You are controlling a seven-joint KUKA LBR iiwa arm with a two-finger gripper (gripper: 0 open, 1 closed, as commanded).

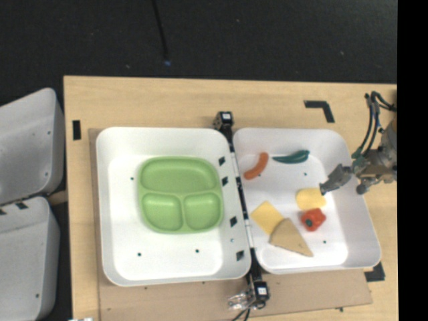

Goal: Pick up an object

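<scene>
A pale wooden worktop point(167, 102) fills the lower middle of the camera view, its bare surface showing as a light, evenly lit band along the far edge and in the near corners. Small black L-shaped marks point(321, 110) sit on the wood near the far right corner. Beyond the worktop lies a dark, nearly black floor point(200, 25) crossed by a thin dark cable point(159, 22), and at the left edge stand two pale grey moulded panels point(27, 146), one behind the other.
</scene>
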